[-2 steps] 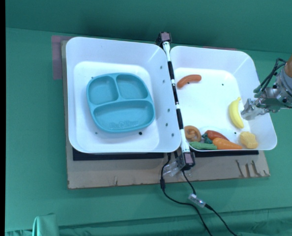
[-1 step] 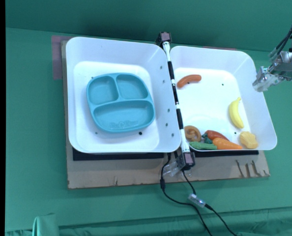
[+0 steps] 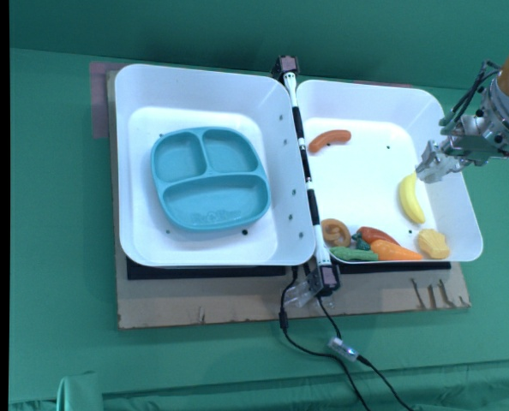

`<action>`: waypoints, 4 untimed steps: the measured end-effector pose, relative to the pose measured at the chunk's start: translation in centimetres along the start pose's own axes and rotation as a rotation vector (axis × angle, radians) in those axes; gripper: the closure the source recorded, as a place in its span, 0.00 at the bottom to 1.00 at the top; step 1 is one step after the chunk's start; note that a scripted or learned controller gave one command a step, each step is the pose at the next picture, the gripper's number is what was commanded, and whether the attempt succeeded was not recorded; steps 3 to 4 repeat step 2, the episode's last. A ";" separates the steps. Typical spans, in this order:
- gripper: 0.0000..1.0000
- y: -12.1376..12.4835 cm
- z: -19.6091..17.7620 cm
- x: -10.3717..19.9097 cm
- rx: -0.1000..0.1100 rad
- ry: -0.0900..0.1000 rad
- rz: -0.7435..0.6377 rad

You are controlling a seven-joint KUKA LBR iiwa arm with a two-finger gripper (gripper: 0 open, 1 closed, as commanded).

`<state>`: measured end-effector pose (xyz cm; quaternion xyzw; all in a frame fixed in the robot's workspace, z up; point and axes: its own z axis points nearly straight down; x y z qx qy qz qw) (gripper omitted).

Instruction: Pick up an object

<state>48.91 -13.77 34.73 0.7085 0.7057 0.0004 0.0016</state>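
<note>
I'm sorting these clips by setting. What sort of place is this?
Probably a robot lab grasping test bench: two white bins on a green-draped table, toy food such as a banana, and a gripper over the right bin.

Single arm enters from right edge of view, upper half. Orange band at top right corner, grey wrist section below it, dark cables looped along wrist's upper side. Wrist angled down and to view's left. Gripper at end of wrist, pale grey, pointing down-left, tip lowest part of arm. Nothing visible between its tips. Open or closed state not discernible from this angle.
</note>
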 end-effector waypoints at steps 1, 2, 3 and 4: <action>1.00 -2.2 7.4 -4.8 -0.001 -0.002 0.001; 1.00 0.9 -1.7 -5.0 -0.003 -0.002 0.000; 1.00 0.9 -1.7 -5.0 -0.003 -0.002 0.000; 1.00 0.9 -1.7 -5.0 -0.003 -0.002 0.000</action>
